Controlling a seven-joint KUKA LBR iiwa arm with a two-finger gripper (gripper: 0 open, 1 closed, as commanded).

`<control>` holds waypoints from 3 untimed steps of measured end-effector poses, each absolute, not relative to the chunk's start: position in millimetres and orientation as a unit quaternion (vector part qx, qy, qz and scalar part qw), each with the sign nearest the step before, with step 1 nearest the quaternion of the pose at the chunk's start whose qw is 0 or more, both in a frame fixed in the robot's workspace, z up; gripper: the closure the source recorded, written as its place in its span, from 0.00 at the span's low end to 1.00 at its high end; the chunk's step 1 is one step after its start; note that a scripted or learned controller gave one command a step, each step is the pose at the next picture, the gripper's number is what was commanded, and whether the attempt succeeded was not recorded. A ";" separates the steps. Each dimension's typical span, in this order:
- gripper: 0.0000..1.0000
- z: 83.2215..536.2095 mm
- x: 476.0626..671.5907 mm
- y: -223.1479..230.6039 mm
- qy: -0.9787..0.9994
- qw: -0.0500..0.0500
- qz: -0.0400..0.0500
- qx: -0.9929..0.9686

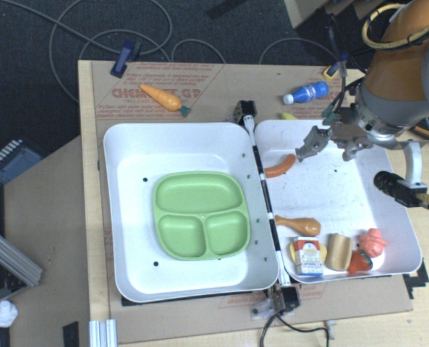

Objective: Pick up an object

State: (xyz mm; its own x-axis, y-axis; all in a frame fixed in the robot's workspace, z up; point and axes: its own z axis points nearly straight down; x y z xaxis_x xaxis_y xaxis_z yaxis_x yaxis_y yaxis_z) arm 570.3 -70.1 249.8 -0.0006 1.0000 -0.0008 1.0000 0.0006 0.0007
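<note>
Here, we are reading the scene from the jaws outward.

Jaws: we are seeing the gripper (328, 142) hanging over the right bin (388, 215) with two fingers spread apart and nothing between them.
Nearest thing: an orange sausage-shaped toy (279, 166) is lying just below and to the left of the left finger (306, 147); we cannot tell whether they are touching.
Further down: a tan drumstick-shaped toy (298, 225) is lying well below the jaws, by the bin's left wall.
Far corner: a small carton (309, 257), a tan roll (338, 251) and a red and pink toy (366, 251) are sitting in a row along the bin's near edge.
Left of the jaws: a green divided plate (200, 215) is resting in the left bin (127, 194).
Behind the jaws: a blue bottle (307, 92) and a toy carrot (163, 97) are lying on the bench (200, 78), outside the bins.
</note>
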 end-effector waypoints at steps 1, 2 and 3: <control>0.00 116.6 535.4 -93.6 0.707 -0.002 -0.002 0.708; 0.00 87.8 490.9 -94.1 0.707 0.002 0.003 0.707; 0.00 85.1 575.0 -101.2 0.707 0.001 0.001 0.707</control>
State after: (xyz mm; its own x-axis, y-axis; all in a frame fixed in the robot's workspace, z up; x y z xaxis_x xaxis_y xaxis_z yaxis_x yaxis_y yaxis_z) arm 575.0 -101.2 85.1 -0.0008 1.0000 -0.0001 1.0000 0.0008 0.0017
